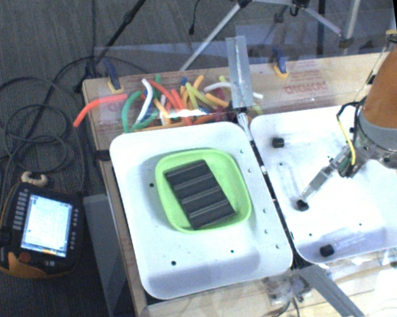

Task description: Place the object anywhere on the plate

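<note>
A dark grey ribbed rectangular block [200,193] lies flat on the green plate [239,188], which sits in the left white bin [199,267]. The block fills most of the plate's middle, angled slightly. My gripper [301,203] is low over the floor of the right white bin [361,223], pointing left and down from the orange-banded wrist at the right edge. It is well apart from the block and plate, with the bin walls in between. I see nothing in it.
Small black bits lie in the right bin [277,141], [326,250]. A tangle of coloured tubes [168,101] runs behind the left bin. A metal post [243,74] stands at the back between the bins. A teach pendant [41,229] rests on the floor, left.
</note>
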You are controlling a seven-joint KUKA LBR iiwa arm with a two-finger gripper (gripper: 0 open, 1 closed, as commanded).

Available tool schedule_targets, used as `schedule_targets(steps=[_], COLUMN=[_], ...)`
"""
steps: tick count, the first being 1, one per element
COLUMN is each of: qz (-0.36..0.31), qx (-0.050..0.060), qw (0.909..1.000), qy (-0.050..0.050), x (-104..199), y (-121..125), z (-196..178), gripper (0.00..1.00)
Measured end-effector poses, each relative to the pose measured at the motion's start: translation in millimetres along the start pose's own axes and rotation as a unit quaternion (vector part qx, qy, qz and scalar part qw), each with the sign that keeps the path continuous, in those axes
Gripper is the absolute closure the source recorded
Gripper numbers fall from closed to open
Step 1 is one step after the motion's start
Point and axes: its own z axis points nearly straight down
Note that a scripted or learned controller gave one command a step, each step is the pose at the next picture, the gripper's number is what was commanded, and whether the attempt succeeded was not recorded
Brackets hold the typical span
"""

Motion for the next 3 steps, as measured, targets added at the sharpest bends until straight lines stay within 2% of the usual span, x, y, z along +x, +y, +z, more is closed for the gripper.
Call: schedule_targets(steps=[1, 2, 3], qz=[-0.001, 0.009, -0.018], qx=[-0.001, -0.002, 0.0], qw=[1.0, 1.0, 0.9998], qy=[-0.002, 0.0, 0.0], x=[-7.5, -6.8, -53.6], y=[-45.1, -44.3, 40.2], z=[-92.9, -91.6, 8.3], gripper=[0.0, 0.0, 0.0])
